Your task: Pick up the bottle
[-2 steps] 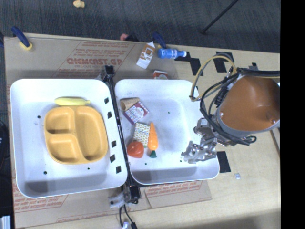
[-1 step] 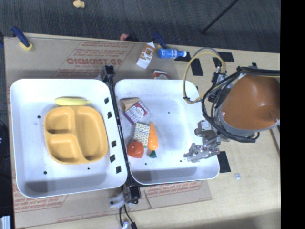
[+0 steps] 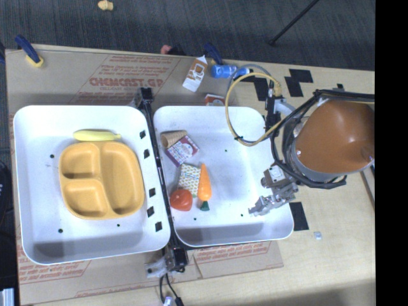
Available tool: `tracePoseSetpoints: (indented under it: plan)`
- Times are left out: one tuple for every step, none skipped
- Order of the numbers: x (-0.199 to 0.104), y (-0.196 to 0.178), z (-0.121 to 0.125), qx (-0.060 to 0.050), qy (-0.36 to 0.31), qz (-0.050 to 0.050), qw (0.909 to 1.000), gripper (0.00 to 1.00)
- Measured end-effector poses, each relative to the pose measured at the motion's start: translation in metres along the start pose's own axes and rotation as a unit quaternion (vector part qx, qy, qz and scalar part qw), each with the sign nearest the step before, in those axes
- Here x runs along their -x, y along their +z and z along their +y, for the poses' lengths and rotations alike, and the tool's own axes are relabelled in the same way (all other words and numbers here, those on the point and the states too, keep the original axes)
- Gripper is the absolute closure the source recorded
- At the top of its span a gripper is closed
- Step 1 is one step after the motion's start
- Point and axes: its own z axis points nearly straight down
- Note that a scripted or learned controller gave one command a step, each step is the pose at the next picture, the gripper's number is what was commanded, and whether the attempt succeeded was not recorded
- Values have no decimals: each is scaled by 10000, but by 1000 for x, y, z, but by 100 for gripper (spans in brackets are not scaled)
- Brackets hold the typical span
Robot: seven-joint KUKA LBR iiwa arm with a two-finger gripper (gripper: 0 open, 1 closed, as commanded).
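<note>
Bench of pale wood bearing two shallow white plastic bins, seen at the start of the pick: nothing is lifted, and the approach, grasp and raise all appear to remain. Nearest, the grey metal two-finger gripper hangs over the right-hand bin at its right rim, carrying nothing visible; whether it is wide or narrow cannot be told at this resolution. Well apart from it, by the bin's left wall, lie a red toy tomato and, just beside it, the orange tapered bottle with a green end, so identified only tentatively. A chequered packet touches the bottle's left side, and a red-labelled packet lies farther back. The left-hand bin holds a yellow divided tray and a yellow banana.
</note>
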Motion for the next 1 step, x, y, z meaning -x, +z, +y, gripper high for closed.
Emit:
tracePoseSetpoints:
  plan:
    - [19, 24, 0, 20, -2477, -4, 9688, 100]
